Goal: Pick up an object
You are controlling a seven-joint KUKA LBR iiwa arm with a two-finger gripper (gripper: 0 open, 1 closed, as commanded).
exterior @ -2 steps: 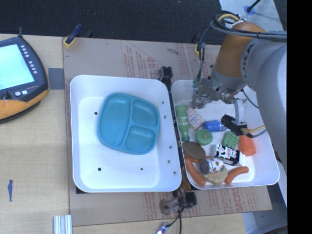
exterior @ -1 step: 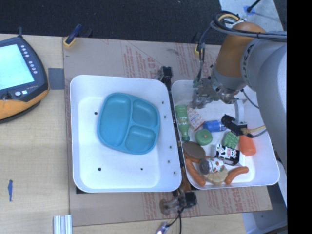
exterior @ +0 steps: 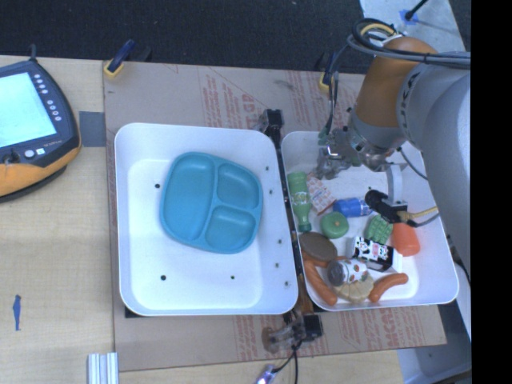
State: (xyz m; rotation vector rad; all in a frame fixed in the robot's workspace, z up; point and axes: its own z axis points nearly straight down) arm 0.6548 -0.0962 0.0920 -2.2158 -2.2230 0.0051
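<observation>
The pincer hung low over the far end of the right bin. From this slant I could not tell whether it was spread or pressed together, and nothing showed caught in it.

The task named no one thing, so the nearest pieces seemed the likeliest. The packet, red and white, lay just below the pincer. The bottle lay to the pincer's lower left, close along the bin wall, and the can to its lower right. More toy food was heaped beyond these, further from the pincer. Well off to its left, the left bin held a plate.

The packet looked light, thin and crumply. Lying flat, it would probably give little to pinch except a raised edge. The bottle looked like light, stiff, smooth plastic. Being round, it might roll or squirt out of a poor grip, so the best hold was likely across the middle of its body, square to its length. The nearby wall would leave little room on that side.
</observation>
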